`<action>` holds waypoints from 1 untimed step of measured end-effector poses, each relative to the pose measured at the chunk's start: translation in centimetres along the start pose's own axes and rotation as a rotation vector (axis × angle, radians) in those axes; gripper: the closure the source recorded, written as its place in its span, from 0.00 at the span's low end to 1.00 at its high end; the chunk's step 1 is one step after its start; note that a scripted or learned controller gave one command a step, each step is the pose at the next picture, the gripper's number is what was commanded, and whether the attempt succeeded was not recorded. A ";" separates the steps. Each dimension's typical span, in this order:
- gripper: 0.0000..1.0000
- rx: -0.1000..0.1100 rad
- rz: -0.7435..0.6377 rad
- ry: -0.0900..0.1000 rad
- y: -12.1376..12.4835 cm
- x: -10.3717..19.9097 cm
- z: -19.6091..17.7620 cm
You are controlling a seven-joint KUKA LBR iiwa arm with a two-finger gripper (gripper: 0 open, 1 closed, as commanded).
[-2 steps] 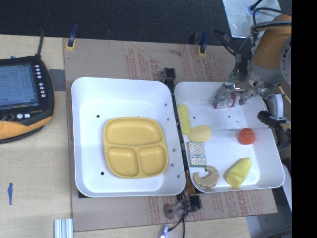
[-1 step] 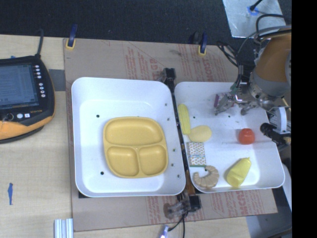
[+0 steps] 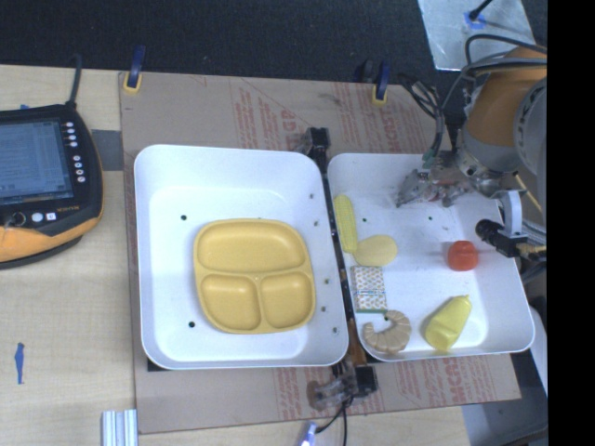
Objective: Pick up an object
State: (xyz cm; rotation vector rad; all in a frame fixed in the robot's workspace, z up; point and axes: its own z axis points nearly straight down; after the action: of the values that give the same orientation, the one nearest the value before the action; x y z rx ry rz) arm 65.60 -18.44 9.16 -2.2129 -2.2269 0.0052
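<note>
Claw over the right bin's far corner, nothing grabbed

My claw [image 3: 435,190] hangs over the right bin [image 3: 502,328], fingers spread and holding nothing. The red ball [image 3: 462,255] sits nearest, just toward me from it; yellow bottle [image 3: 447,322], croissant [image 3: 387,331] and corn [image 3: 345,221] lie further off.

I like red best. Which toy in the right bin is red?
The small round tomato, near the bin's right side. The other toys there are yellow, tan or white.
</note>
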 end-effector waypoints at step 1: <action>0.00 -0.003 0.004 0.001 0.0 -0.3 -6.0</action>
State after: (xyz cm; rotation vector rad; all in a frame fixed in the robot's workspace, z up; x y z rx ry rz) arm 65.67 -18.75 15.15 -2.2183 -2.2243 0.0008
